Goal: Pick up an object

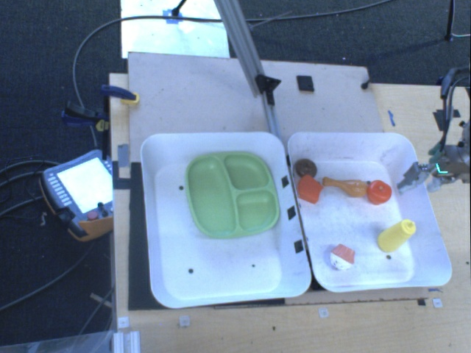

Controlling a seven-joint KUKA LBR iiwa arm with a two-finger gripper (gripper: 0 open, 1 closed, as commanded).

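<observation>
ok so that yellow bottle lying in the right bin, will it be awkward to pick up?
Probably a little. The yellow bottle lies on its side, tilted, and looks rounded, so a push could roll it across the right bin. It looks like smooth plastic, so perhaps slippery. It lies apart from the other objects, which should help access.

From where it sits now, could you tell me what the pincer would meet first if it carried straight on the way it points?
The pincer points left into the right bin. Straight on, the first thing would likely be the red round end of the orange toy, though its height above the bin is hard to judge from this slanted view.
</observation>
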